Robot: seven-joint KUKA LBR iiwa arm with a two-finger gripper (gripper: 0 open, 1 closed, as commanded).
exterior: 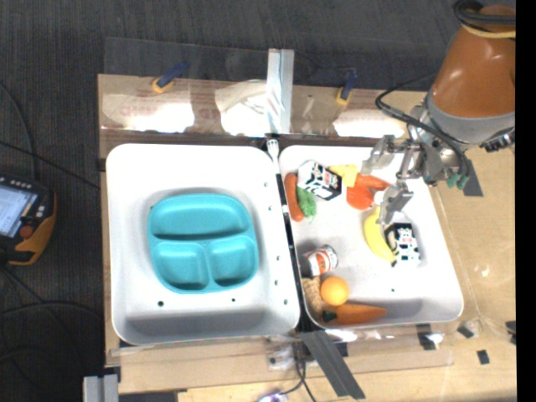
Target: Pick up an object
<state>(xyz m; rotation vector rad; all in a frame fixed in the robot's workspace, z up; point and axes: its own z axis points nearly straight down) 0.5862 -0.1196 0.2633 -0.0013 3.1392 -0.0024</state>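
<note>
My gripper [388,182] hangs over the upper right part of the right bin [435,300], open, with nothing between its fingers. A red-orange toy vegetable [362,193] lies just to its left. A yellow banana [376,234] lies just below the lower fingertip, with a black-and-white cow-patterned toy [406,245] beside it. Further left are a second black-and-white toy [318,179], a yellow piece [344,174] and a carrot with green leaves [293,198]. Near the front lie a small can [320,260], an orange [334,291] and another carrot [362,313].
The left bin [134,308] holds a teal divided tray [203,241]. A raised rim [283,224] divides the two bins. Clear sheeting and clamps [276,82] run along the back edge. A handheld pendant [21,216] lies on the floor at far left.
</note>
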